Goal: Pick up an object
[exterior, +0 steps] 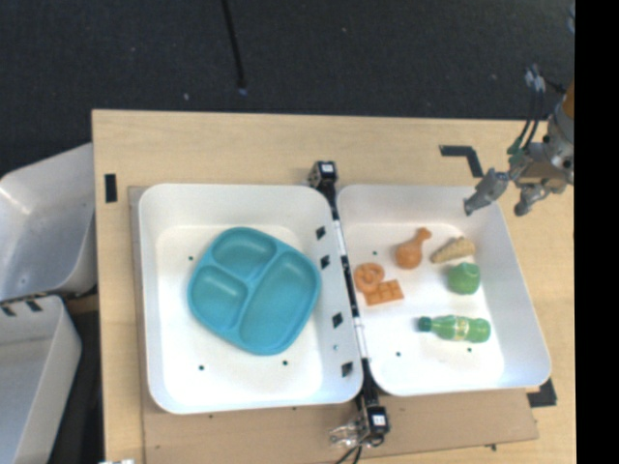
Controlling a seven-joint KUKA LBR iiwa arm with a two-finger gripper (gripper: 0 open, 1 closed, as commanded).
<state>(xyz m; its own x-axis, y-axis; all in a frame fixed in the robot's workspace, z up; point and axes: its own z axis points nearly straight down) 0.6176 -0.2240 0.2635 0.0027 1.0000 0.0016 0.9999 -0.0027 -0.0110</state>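
The right bin point(513, 346) holds several small items: an orange drumstick-shaped toy point(413, 250), a tan wedge point(453, 250), a green round toy point(464, 278), a green bottle point(456, 329) lying on its side, an orange spiral piece point(368, 276) and an orange block point(384, 293). My gripper point(503, 198) hangs over the bin's far right corner, above and to the right of the tan wedge. Its two fingers are spread apart with nothing between them.
The left bin point(164, 356) carries a blue divided plate point(254, 290). A black divider with clips runs between the bins point(340, 278). White containers point(44, 230) stand off the bench at the left.
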